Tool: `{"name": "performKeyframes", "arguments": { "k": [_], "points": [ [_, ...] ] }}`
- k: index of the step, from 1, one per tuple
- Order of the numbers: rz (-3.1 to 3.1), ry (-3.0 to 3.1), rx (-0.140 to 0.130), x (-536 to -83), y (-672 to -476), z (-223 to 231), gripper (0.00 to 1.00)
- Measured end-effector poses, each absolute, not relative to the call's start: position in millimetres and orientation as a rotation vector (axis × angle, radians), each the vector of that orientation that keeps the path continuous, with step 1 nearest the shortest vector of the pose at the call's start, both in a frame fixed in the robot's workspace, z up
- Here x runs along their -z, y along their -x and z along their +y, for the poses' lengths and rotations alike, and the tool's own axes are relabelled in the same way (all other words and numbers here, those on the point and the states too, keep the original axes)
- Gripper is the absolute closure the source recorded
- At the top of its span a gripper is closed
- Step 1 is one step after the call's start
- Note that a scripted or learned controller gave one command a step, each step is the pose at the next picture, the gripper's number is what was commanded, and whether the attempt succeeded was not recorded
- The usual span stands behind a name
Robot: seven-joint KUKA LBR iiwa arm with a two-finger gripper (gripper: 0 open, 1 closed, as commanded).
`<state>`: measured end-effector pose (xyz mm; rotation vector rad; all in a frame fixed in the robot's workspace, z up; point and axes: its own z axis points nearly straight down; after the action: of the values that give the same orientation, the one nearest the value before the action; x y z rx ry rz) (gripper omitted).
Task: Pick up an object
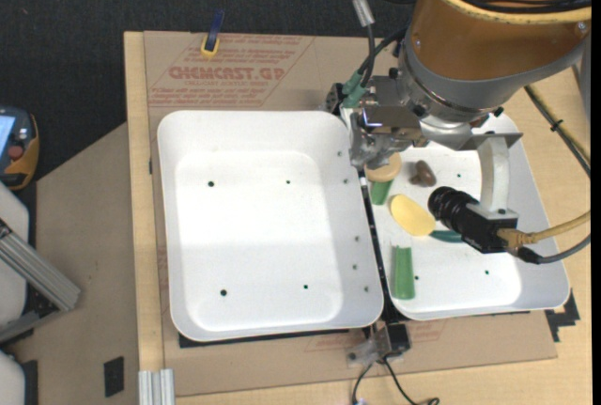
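The end effector (376, 155) is lowered into the right bin (526, 286), close to its left wall near the far-left corner. Whether it is spread or pressed together cannot be told.

Just below it a tan disc (383, 173) touches a green stub (379, 193); this pair is the probable target. A brown lump (424, 173), a yellow piece (410, 213) and a green bar (402, 270) lie near, towards the near edge.

The adjacent wall probably limits clearance on that side, so a grasp here may fail.
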<state>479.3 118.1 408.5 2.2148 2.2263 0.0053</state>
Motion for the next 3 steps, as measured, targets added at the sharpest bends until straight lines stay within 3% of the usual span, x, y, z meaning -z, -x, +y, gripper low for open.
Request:
{"name": "performKeyframes", "arguments": {
  "k": [1, 2, 3],
  "points": [
    [2.226, -2.215, -0.007, -426.2, -479.3, 169.3, 1.00],
    [2.221, -2.216, -0.013, -487.3, -513.8, 185.7, 1.00],
    [2.225, -2.215, -0.012, -538.2, -506.2, 226.7, 1.00]
  ]
}}
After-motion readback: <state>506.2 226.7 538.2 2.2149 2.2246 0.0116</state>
